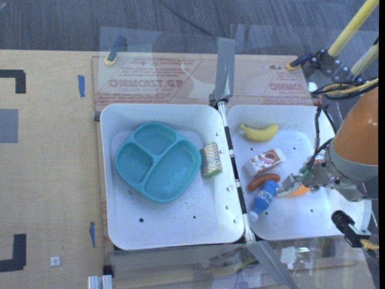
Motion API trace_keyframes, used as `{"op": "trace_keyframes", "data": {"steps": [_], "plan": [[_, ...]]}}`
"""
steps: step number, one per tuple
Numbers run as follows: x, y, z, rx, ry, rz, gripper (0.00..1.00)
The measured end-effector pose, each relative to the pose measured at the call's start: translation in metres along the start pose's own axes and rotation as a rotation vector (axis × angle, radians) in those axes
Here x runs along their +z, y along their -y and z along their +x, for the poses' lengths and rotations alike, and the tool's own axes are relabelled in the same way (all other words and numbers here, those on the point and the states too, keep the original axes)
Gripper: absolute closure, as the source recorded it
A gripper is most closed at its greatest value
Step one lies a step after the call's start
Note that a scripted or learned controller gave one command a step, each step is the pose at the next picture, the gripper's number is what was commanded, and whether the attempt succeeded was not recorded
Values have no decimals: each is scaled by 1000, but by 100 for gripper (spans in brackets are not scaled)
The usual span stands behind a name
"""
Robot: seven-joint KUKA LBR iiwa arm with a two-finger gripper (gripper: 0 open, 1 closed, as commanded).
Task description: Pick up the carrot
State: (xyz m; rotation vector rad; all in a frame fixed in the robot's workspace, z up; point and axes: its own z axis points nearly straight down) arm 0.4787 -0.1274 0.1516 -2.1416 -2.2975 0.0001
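From my remote seat, L to R: L bin (120, 221) has a teal divided plate (157, 161), 3 compartments, w/ a yellow-green sponge (210, 159) just beside its R edge, near the divider btwn bins. R bin (271, 224): banana (260, 131) up top, small red/white carton (266, 160) below it, reddish sausage (263, 180) touching under that, blue-white bottle (263, 198) tilted, lying just beside the sausage. Carrot (299, 190) sits mid-R of the R bin, right at the gripper (301, 183) tip. Fingers look closed around the carrot's end, narrow gap, orange visible btwn them. Arm (359, 143) comes in from R, orange band over the bin's R rim.
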Motion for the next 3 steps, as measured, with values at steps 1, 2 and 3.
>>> {"op": "trace_keyframes", "data": {"steps": [1,2,3], "plan": [[63,-37,-50,-162,3,-12,0],[52,-36,-55,-154,6,-16,100],[-34,-6,0,-51,1,-2,100]]}}
